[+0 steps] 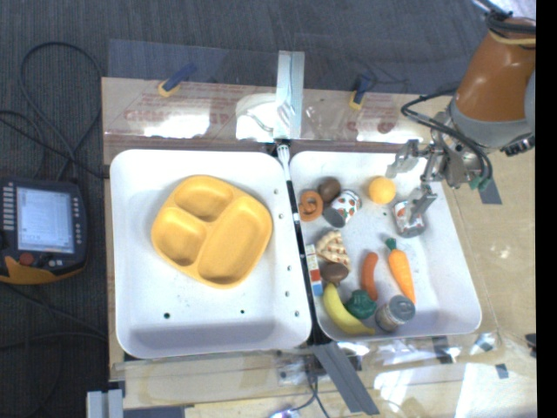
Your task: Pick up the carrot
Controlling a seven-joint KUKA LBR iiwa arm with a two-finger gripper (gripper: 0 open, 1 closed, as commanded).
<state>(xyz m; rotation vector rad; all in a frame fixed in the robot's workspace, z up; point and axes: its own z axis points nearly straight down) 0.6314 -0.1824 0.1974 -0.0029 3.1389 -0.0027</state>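
Carrot (400,271): orange, green top, lying in right bin (457,259), just below fingers (411,218), apart from them. Fingers: spread, grasping nothing. No legible writing or labels.

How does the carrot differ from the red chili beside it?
The carrot is orange with a green top; the chili is red all over. The carrot is thicker, the chili slimmer and slightly curved. The carrot lies nearer the gripper. Both lie lengthwise in the right bin.
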